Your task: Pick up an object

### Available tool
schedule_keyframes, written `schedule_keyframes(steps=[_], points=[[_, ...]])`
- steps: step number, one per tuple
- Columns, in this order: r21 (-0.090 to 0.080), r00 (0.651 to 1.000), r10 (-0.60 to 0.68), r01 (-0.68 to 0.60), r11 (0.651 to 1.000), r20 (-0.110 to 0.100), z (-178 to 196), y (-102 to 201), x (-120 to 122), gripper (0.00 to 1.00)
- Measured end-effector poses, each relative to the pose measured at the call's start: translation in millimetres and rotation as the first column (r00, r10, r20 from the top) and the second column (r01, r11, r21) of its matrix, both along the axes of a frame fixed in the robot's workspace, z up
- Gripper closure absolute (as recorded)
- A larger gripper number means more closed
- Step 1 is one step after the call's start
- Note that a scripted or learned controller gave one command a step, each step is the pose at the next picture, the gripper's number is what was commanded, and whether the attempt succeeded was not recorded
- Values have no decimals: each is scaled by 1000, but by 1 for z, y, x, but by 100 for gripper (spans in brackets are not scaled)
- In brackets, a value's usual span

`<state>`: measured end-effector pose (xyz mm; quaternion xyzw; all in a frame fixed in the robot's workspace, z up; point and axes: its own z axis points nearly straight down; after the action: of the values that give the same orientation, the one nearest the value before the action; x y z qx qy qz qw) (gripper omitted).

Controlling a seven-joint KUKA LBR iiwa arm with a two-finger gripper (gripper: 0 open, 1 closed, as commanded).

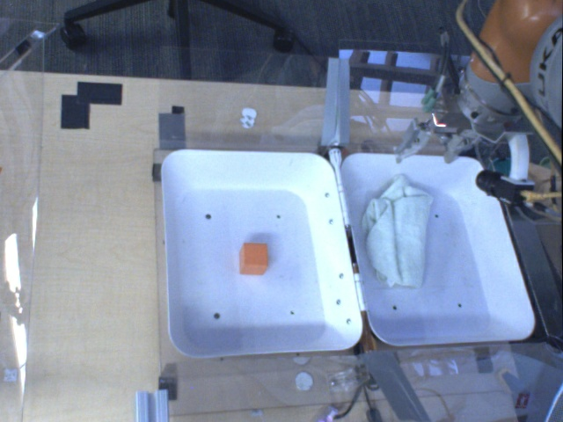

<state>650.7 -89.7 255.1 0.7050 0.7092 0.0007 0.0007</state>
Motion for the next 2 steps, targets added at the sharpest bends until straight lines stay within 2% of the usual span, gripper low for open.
schedule_keyframes(steps=[1,2], points=[[-2,976,219,-219,976,6,-158,6,-21,0],[-3,975,221,-221,975,12,-146,6,-19,100]])
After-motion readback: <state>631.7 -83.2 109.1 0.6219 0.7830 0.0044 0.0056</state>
